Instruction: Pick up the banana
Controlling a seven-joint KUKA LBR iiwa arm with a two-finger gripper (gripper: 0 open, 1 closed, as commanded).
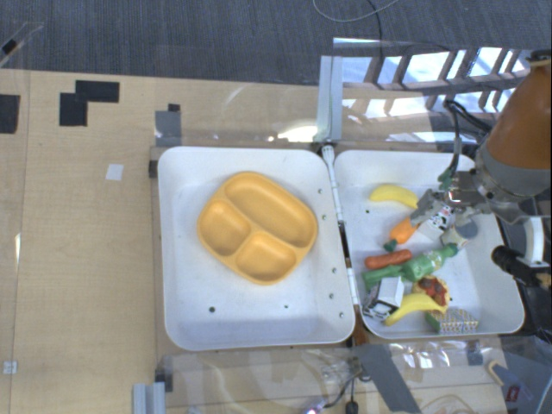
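Task not done, by the look of it. Banana (393, 196) lying loose in the right bin (492, 313), up toward 11 o'clock of that bin's floor, curved, one end toward the bin divider, nothing gripping it. Hand (442, 211) hovering low over the same bin, just to the 3 o'clock side of the banana, near it but apart. Cannot tell the hand's state: metal parts bunched and blurred, grip unreadable. Nothing seen caught in it.

Second yellow curved piece (411, 308) at 6 o'clock of the right bin, possibly another banana, partly under a red and green item (434, 291); could confuse target choice. Also in that bin: carrot (401, 230) just below the top banana, red sausage-like stick (389, 260), green vegetable (414, 266), small dark box (385, 293) at 7 o'clock, grey mesh thing (458, 321) at 5 o'clock.

Left bin (185, 317) carrying a yellow divided plate (256, 226), three compartments, nothing in them.

Left to do, as a guess: shift toward 9 o'clock over the banana, drop, close, lift clear. Risk: carrot sitting close to the banana, could get nudged or pinched along.

Writing and brands: none legible. Small dark box shows pale patches, too small to read. Black block marks on the desk (69, 257) at 10 o'clock are shapes, not letters.
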